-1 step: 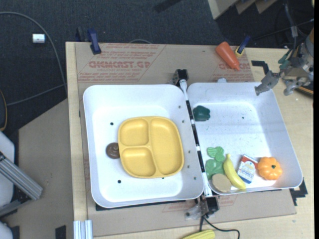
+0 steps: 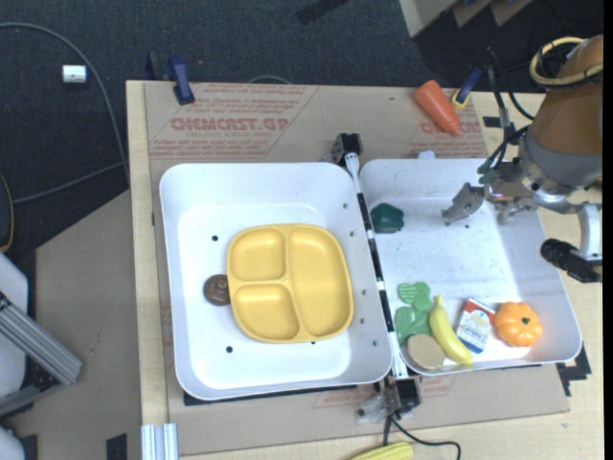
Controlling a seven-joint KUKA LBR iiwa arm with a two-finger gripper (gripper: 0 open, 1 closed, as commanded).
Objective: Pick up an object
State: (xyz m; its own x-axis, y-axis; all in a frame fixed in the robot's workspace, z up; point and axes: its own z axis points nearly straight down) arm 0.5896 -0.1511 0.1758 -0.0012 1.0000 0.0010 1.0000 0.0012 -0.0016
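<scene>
1. The left bin [image 2: 182, 257] bears a yellow divided plate [image 2: 287, 281] near its middle, and a small brown round thing [image 2: 216, 289] peeps out from under the plate's left rim; that one is half hidden and looks a poor choice for a pick
2. In the right bin [image 2: 536, 257], a dark green piece [image 2: 387, 218] lies alone near the left wall, well apart from everything else; I judge it the easiest target, since a straight descent would meet no neighbour
3. At the bin's near end a cluster lies packed together: a light green leafy toy [image 2: 414, 305], a banana [image 2: 448, 332], a tan disc [image 2: 425, 353], a small red and white carton [image 2: 475, 326] and an orange pumpkin [image 2: 518, 323]; several touch, so a grasp there risks nudging two at once
4. The gripper [image 2: 476, 199] hangs over the bin's far end, right of the dark green piece, above bare floor; nothing shows between its fingers, and how far apart they stand I cannot tell
</scene>
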